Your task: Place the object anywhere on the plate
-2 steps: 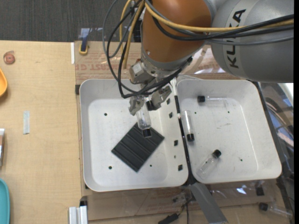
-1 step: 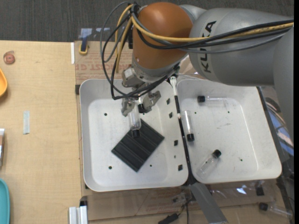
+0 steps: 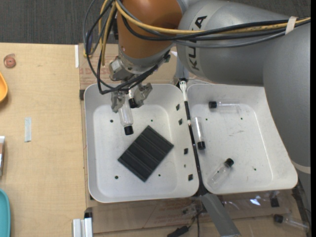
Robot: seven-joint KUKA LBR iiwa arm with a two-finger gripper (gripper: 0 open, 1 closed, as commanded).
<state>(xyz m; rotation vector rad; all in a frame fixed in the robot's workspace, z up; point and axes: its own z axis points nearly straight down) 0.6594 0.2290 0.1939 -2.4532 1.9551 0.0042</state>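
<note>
A black ribbed plate lies flat in the middle of the left bin. My gripper hangs over the bin's far part, just beyond the plate's far corner. A clear vial with a black cap points down from it towards the plate. The vial's upper end sits between the fingers, which are shut on it. The cap hangs a short way off the plate's far edge, apart from it.
The right bin holds three more capped vials: one at the far side, one along the left wall and one at the near middle. The arm's orange wrist looms over the left bin's far rim.
</note>
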